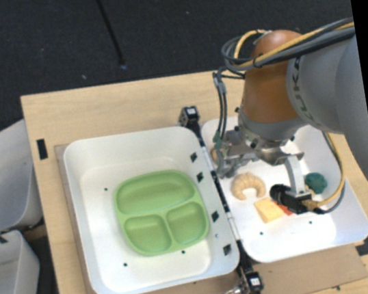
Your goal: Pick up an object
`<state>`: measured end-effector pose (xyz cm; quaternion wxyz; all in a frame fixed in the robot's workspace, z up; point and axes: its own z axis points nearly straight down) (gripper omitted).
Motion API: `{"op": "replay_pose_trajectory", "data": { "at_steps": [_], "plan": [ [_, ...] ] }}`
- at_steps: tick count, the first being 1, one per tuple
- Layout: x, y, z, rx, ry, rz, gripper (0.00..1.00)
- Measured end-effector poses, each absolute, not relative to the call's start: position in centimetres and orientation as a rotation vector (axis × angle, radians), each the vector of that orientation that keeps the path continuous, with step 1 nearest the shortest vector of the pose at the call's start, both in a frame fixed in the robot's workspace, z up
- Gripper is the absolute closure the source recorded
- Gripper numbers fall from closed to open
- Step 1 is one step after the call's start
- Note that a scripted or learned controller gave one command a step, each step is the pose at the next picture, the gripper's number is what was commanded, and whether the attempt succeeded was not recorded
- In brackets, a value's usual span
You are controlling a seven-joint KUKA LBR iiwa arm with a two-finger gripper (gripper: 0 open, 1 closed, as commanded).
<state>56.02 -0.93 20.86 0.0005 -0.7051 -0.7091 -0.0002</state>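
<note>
A tan croissant-shaped piece (pixel 247 185) lies in the right bin (pixel 334 223), near its left wall. A yellow wedge (pixel 269 209) sits just in front of it. A small dark-green object (pixel 315 181) rests further right, and a bit of red (pixel 296 209) shows beside the wedge. My gripper (pixel 227 164) hangs low over the right bin's left edge, just behind and to the left of the croissant piece. The wrist hides much of the bin's back half.
The left bin (pixel 87 193) holds a green divided plate (pixel 161 211) in its middle. A ridge with black clips (pixel 215 193) separates the two bins. The grey arm (pixel 327 85) comes in from the right above the right bin.
</note>
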Motion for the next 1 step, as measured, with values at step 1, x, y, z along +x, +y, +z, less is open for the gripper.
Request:
{"op": "replay_pose_trajectory", "data": {
  "at_steps": [1],
  "plan": [
    [55.72, 4.37, 20.82, -2.212, -2.228, -0.001, 1.0]
  ]
}}
